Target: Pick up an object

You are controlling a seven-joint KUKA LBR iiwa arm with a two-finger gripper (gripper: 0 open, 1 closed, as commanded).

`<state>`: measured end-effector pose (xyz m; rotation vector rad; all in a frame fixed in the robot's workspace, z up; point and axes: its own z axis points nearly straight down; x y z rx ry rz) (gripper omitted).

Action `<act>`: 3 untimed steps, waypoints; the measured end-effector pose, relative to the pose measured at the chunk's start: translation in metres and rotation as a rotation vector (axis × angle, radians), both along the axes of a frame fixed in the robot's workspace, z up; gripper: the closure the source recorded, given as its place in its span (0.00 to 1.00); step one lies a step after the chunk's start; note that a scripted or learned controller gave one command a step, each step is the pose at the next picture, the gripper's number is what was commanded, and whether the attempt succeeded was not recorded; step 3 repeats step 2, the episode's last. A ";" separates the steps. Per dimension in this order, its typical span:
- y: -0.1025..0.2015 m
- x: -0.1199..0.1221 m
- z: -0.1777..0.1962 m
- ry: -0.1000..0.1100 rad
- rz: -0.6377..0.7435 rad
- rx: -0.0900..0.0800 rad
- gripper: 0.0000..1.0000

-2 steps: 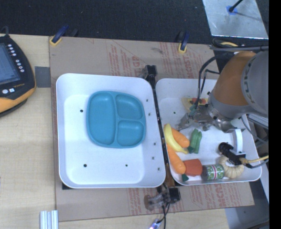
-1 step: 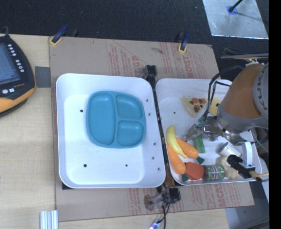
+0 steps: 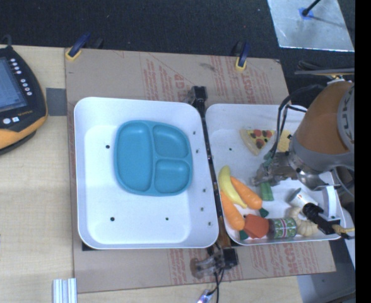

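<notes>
Wooden surface (image 3: 34,194) carries two bins; end effector (image 3: 269,171), grip state unclear, hovers low beside the banana (image 3: 231,187) at nine o'clock, likely lining up a pick

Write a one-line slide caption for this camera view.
KUKA arm's gripper low in the right bin over toy food; blue divided plate in the left bin.

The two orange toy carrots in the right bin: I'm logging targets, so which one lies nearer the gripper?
The upper orange carrot, beside the yellow banana, lies nearer the gripper; the other carrot sits lower left, toward the bin's front edge.
</notes>
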<state>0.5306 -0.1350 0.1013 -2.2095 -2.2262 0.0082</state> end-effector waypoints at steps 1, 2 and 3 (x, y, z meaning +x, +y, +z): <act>0.061 0.003 0.126 -0.006 -0.003 0.001 1.00; 0.113 -0.010 0.152 -0.005 -0.003 0.001 1.00; 0.113 -0.010 0.152 -0.005 -0.003 0.001 1.00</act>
